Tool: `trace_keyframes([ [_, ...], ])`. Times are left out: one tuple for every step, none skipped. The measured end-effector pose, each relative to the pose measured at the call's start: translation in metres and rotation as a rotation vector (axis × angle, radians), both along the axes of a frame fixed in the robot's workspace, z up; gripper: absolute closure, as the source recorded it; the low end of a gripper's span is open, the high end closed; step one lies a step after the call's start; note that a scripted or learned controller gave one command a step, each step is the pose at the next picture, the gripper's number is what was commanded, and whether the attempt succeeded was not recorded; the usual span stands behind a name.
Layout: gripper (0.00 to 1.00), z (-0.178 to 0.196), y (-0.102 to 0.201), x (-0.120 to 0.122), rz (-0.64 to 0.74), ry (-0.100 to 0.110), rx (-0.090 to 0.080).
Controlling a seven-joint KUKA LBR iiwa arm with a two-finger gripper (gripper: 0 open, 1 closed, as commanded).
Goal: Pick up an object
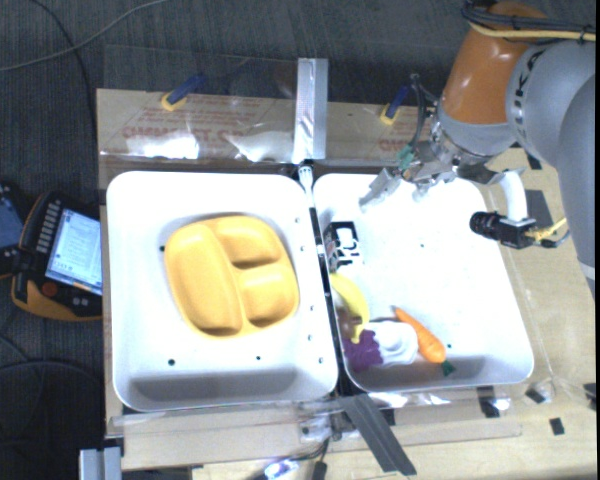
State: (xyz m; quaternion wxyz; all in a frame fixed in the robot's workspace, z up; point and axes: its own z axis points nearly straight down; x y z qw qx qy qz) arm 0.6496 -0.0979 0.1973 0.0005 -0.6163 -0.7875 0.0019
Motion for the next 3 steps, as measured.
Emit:
trace_keyframes([
  [0.0,-0.091,-0.015,-0.006,0.019,-0.001,0.003],
  [0.0,-0.107,-0.007,-0.101,0.115,-0.016,0.0],
  [0.0,-0.107,-0.007,-0.101,0.115,-0.016,0.0],
])
